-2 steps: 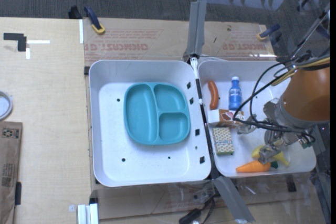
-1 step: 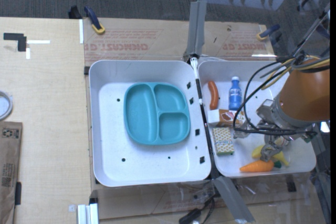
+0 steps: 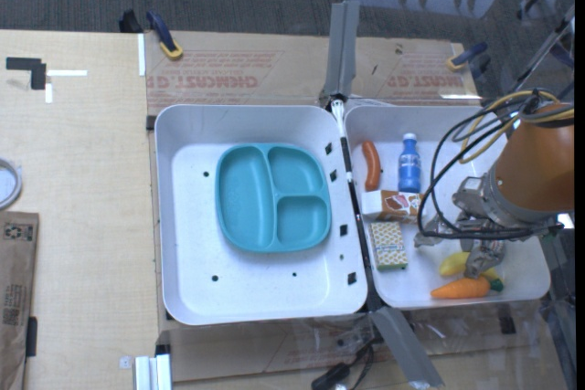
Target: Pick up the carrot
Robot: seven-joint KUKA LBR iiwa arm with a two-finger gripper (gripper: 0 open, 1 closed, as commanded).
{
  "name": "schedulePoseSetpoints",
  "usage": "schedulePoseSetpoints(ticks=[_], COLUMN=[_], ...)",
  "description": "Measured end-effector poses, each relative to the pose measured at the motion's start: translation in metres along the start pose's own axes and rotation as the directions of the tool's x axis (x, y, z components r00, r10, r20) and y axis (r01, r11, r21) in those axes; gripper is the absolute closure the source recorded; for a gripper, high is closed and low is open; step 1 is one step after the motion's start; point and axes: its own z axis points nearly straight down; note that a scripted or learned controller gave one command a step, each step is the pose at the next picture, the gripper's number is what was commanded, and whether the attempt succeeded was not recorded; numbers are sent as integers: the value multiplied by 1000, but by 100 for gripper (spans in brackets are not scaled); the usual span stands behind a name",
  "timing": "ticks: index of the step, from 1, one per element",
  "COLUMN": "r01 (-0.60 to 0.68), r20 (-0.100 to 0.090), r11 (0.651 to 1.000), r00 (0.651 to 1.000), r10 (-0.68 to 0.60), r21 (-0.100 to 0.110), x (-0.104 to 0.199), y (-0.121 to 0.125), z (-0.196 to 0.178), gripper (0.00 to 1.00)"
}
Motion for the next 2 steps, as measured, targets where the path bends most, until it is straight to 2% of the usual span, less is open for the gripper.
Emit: schedulePoseSetpoints(ticks=[1, 2], r01=[-186, -188], r20=[8, -2], r11=[982, 982], r00=[982, 982], r10=[186, 188], r21=[-7, -11], x=[37, 40], y=[-31, -32], z=[1, -5], gripper=[0, 100])
